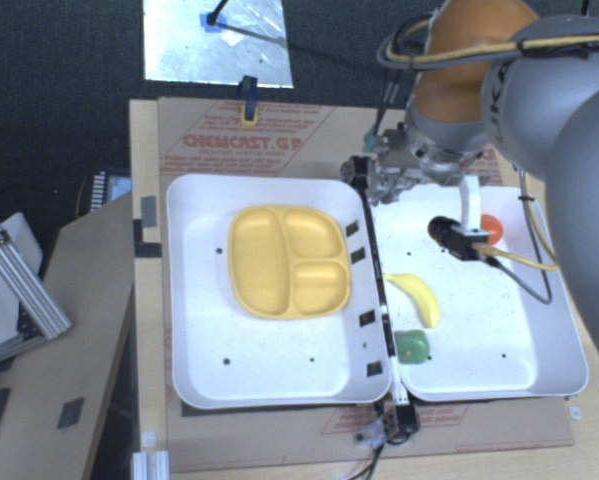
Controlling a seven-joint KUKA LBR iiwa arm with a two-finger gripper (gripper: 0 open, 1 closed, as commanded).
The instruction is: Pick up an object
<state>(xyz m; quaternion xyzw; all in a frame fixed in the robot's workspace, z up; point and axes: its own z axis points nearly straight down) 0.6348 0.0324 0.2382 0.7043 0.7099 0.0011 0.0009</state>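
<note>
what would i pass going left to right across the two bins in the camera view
yellow divided plate → banana → orange round thing

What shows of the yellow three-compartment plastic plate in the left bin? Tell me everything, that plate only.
The yellow three-compartment plastic plate is a rounded square of glossy, moulded-looking plastic with a raised rim. Ridges split it into one long compartment on the view's left and two smaller ones on the right, upper and lower. It lies flat, right way up, slightly askew, on the floor of the left white bin, apart from its walls. Only the bin floor touches it.
</note>
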